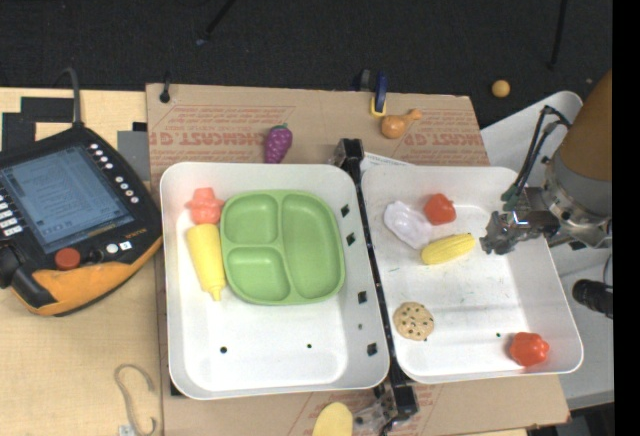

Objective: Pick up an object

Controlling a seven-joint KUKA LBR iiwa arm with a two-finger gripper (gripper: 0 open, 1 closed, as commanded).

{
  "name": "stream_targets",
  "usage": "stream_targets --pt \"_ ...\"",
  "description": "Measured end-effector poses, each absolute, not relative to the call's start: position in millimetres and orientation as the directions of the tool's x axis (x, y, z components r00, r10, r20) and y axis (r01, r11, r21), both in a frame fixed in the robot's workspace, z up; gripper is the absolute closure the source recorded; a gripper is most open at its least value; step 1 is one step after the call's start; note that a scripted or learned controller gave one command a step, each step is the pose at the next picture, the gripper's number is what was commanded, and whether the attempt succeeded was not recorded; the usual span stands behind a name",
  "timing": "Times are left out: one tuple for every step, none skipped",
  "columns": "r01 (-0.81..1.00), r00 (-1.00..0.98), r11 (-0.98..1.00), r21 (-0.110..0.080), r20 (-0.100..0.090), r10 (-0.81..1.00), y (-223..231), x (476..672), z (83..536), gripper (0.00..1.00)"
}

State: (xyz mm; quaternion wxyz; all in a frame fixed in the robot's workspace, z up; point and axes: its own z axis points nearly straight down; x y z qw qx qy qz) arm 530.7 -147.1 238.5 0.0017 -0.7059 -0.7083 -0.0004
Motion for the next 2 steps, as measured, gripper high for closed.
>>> stream_targets --pt "1.0 -0.003 0.003 -0.003 0.003 1.0 -90 522.7 242 1.0" --pt "1.0 -0.003 0.003 -0.004 0.002 1.0 -28 516.1 232 1.0"
